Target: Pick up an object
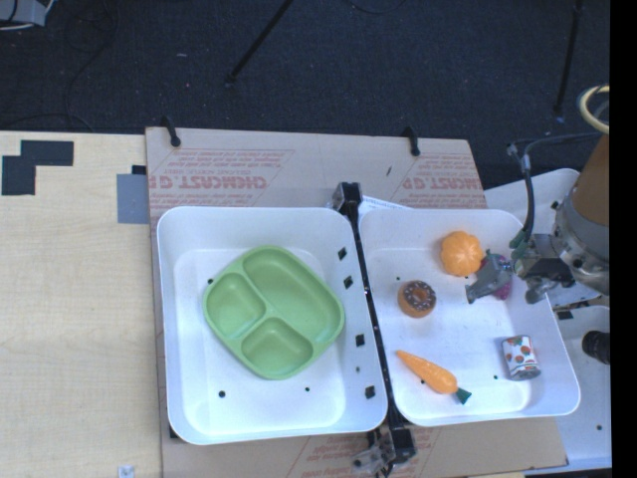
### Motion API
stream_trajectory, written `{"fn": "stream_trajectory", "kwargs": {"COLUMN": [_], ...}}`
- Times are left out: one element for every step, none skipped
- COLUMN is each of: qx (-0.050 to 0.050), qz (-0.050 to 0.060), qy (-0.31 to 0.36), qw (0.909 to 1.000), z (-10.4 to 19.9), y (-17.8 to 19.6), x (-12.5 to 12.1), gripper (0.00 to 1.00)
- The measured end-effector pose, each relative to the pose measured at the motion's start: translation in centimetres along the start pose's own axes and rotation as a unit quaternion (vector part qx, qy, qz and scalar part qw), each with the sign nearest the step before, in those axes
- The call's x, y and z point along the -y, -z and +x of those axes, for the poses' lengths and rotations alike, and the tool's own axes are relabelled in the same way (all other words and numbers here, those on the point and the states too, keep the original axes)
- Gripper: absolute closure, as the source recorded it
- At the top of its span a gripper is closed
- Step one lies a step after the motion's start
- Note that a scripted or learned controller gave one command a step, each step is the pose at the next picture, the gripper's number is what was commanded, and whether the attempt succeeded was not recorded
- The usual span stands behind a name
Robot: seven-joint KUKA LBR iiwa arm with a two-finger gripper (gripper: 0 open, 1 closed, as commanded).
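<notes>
From above, the gripper (510, 282) is seen over the right bin (542, 401), jaws spread and grasping nothing. An orange (460, 253), doughnut (417, 298), carrot (430, 372) and can (520, 357) are scattered there. A green plate (273, 312) is held by the left bin (189, 406).

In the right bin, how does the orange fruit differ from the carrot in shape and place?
The orange fruit is round; the carrot is long, tapered, with a green end. The fruit lies near the bin's far side, close to the gripper; the carrot lies near the front edge. Both are orange and share the right bin.
</notes>
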State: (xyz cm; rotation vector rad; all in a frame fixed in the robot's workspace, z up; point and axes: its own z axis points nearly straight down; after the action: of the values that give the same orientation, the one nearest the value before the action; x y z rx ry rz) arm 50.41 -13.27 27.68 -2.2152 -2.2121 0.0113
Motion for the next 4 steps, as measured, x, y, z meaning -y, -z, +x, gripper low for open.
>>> {"fn": "stream_trajectory", "kwargs": {"qx": [0.001,0.000,0.000,0.000], "qz": [-0.005,-0.002,-0.002,-0.002], "qy": [0.001,0.001,0.000,0.000], "qw": [1.0000,1.0000,1.0000,1.0000], "z": [0.0,0.2,-0.2,-0.3], "y": [0.5,-5.4,-9.9,-16.3], "x": [-0.1,-1.0,-0.9,-0.5], "gripper": [0.00,0.00,0.00,0.00]}}
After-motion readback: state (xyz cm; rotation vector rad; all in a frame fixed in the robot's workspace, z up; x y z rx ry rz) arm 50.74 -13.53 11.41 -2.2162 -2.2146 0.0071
